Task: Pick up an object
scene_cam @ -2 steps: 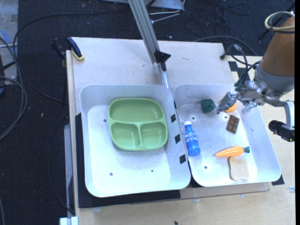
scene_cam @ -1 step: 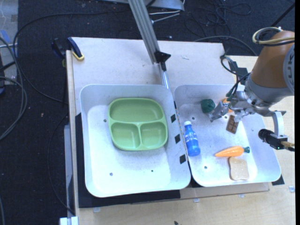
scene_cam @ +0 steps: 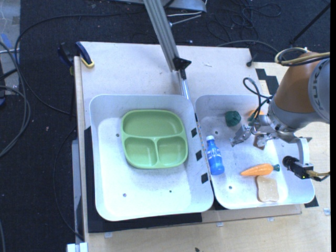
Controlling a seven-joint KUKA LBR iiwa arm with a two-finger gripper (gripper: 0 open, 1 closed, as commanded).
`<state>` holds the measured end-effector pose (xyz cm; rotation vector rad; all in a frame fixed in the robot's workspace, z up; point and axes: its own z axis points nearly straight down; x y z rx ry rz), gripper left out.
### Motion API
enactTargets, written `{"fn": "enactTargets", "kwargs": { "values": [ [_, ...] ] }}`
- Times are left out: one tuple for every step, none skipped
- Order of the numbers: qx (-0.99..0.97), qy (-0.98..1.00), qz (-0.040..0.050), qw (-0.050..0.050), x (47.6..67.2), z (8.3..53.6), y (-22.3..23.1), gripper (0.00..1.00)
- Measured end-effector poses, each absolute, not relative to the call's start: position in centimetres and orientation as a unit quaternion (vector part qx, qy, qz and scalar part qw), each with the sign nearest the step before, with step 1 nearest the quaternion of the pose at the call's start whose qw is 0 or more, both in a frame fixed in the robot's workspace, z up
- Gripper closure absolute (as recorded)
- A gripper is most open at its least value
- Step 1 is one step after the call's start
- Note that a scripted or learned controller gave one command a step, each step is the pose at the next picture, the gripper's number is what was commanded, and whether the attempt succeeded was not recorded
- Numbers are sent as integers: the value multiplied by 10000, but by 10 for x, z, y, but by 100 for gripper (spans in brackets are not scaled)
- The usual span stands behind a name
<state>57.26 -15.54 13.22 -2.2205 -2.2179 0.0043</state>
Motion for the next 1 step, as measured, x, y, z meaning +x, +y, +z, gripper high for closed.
{"fn": "enactTargets", "kwargs": {
  "values": [
    [-7071, -7071, 1, -11, 573, 91, -155, 0]
  ]
}}
